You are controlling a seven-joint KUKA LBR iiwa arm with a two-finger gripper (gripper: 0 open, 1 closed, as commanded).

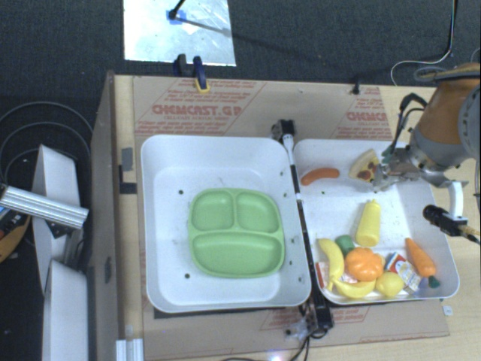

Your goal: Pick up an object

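Nearest the camera, at the front of my right bin (449, 265), a heap of toy food lies packed together: a banana (336, 268) curving along the front left, an orange pepper (364, 264) touching it, a lemon (389, 283) just beside that, a small printed packet (403, 269) behind the lemon, and a carrot (420, 256) lying slantwise toward the right wall. A bit of green (344, 242) peeks out between the banana and the pepper; I cannot tell what it is. Just behind the heap a yellow mustard bottle (368, 222) lies tilted, apart from the rest. In the left bin (161, 201) a green divided plate (237, 232) sits in the middle with three compartments. Farther back in my right bin, a sausage (320, 175) lies near the divider, and a pizza slice (365, 166) rests near the back. My gripper (380, 177) is lowered right beside that slice, at its right edge, seemingly touching it; whether my fingers are spread or closed I cannot tell, as they blur into the bin's white floor. Beyond the bins lies the cardboard-covered bench (225, 100), and past it a shiny sheet (179, 21) on dark floor.
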